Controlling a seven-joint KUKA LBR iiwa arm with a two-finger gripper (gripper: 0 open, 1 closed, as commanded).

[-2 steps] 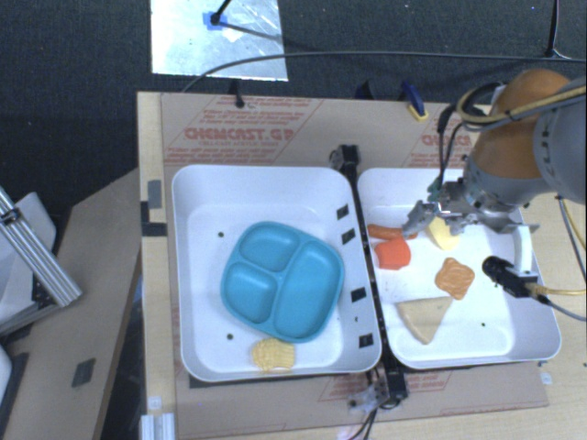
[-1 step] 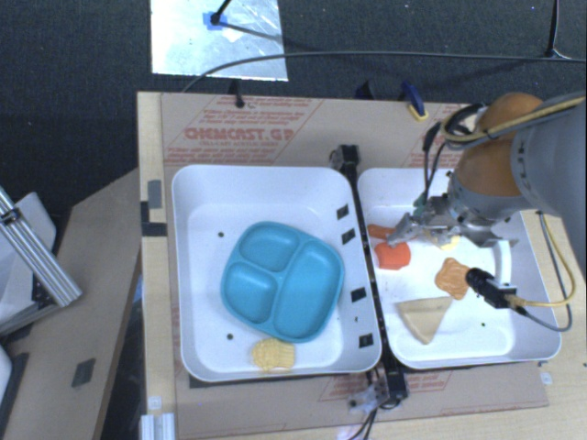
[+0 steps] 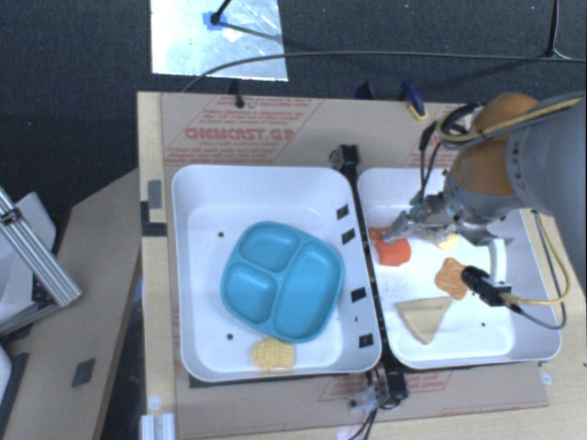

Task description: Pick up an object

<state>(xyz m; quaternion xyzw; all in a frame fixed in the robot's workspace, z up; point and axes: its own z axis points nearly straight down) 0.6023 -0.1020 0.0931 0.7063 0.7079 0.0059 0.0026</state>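
Camera view, arm point(image 3: 541, 154) entering from 3 o'clock, wrist bent down over right bin point(image 3: 532, 337), gripper point(image 3: 396, 234) above red-orange piece point(image 3: 394, 253), grip state indiscernible.

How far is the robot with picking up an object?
Done: the gripper is low in the right bin, at the red piece. In hand: nothing visibly lifted. Left: grasp and raise it. The orange piece and beige wedge lie untouched.
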